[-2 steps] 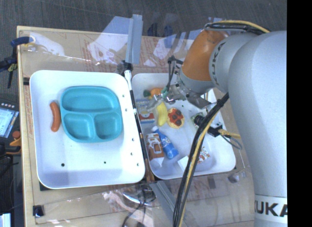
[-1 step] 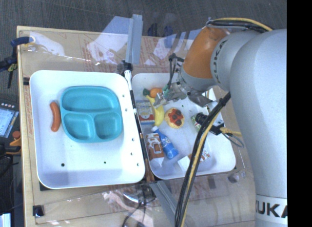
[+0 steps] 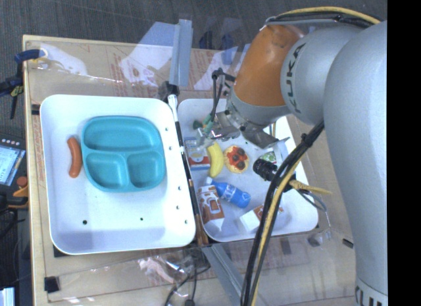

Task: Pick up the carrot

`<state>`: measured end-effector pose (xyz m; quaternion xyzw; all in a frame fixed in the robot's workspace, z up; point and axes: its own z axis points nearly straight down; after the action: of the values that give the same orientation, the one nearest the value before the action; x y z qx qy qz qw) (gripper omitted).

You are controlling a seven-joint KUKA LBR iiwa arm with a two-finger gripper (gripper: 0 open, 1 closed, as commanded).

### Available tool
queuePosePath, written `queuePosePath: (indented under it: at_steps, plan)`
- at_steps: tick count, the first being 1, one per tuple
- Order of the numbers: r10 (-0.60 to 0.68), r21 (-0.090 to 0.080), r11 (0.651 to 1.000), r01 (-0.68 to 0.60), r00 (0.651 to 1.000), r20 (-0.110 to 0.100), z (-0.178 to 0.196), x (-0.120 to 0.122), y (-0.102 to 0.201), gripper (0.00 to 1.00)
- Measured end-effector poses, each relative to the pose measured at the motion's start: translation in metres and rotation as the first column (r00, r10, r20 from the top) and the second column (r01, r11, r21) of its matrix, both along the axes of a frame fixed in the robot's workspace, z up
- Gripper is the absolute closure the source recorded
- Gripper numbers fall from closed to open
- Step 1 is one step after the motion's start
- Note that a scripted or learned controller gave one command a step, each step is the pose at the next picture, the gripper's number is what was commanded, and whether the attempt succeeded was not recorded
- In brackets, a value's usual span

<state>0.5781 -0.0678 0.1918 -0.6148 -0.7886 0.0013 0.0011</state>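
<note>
Overhead, the arm [image 3: 316, 81] hides much of the cluttered right bin [image 3: 309, 216].

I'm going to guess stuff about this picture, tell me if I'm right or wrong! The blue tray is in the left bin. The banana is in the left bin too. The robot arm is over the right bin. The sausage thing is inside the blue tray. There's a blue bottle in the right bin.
1. The blue tray is in the left bin. True.
2. The banana is in the left bin. False: it lies in the right bin, beside a small round red and yellow toy.
3. The robot arm is over the right bin. True.
4. The sausage is inside the blue tray. False: it lies on the bin floor, just left of the tray.
5. A blue bottle is in the right bin. True.
</note>
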Motion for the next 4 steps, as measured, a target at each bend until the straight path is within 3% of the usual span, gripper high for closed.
queuePosePath:
  at_steps: [1,2,3,4]
  plan:
    - [0.003,0.001,1.000,-0.003,1.000,-0.002,-0.102,-0.044,-0.062,1.00]
    - [0.002,0.001,1.000,-0.002,1.000,-0.002,-0.102,-0.044,-0.062,0.00]
    - [-0.139,0.000,0.990,0.139,0.990,0.001,-0.089,0.046,-0.105,0.00]
    - [0.234,-0.006,0.972,-0.234,0.972,0.009,-0.093,0.060,-0.079,0.00]
